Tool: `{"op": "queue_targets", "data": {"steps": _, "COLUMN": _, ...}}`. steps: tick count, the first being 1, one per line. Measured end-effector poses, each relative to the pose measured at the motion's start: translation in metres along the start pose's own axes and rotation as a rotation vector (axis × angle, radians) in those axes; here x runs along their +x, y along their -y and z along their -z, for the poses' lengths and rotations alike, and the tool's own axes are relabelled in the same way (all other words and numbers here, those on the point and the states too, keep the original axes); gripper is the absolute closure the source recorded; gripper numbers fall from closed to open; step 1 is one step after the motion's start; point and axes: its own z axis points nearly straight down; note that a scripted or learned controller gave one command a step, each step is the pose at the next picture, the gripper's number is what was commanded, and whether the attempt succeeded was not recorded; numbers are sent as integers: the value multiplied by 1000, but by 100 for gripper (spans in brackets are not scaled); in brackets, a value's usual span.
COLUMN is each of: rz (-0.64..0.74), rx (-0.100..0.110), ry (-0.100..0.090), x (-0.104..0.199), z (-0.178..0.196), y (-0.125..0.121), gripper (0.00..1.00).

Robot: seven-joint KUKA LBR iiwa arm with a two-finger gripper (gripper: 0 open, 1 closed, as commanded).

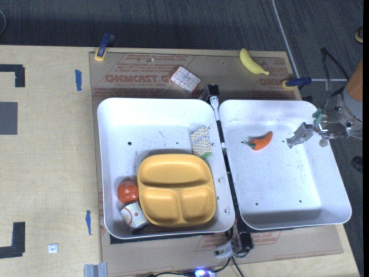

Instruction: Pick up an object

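Bins sit side by side on the wooden bench: the left shallow white plastic bin fills the frame's centre-left, the right shallow white plastic bin the centre-right. In the right bin, near its upper middle, lies a small orange-red pepper-shaped toy with a green stem, alone on the bare floor. The grey metal two-finger gripper hangs at the right of the frame over that bin's upper right part, right of the pepper and apart from it; nothing sits between its fingers, and whether they are spread or pressed together cannot be told.

In the left bin a yellow plastic divided tray covers the lower middle. A red ball and a white-and-orange cup-like object lie just beside its left edge, and a small patterned packet rests above its upper right corner. Above the bins, on brown cardboard, lie a yellow banana and a small checked packet.
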Motion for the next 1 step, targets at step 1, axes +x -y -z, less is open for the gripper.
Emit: {"op": "queue_targets", "data": {"steps": 1, "rz": 1, "rx": -5, "ry": 1, "x": 39, "z": -117, "y": -27, "gripper": 0}}
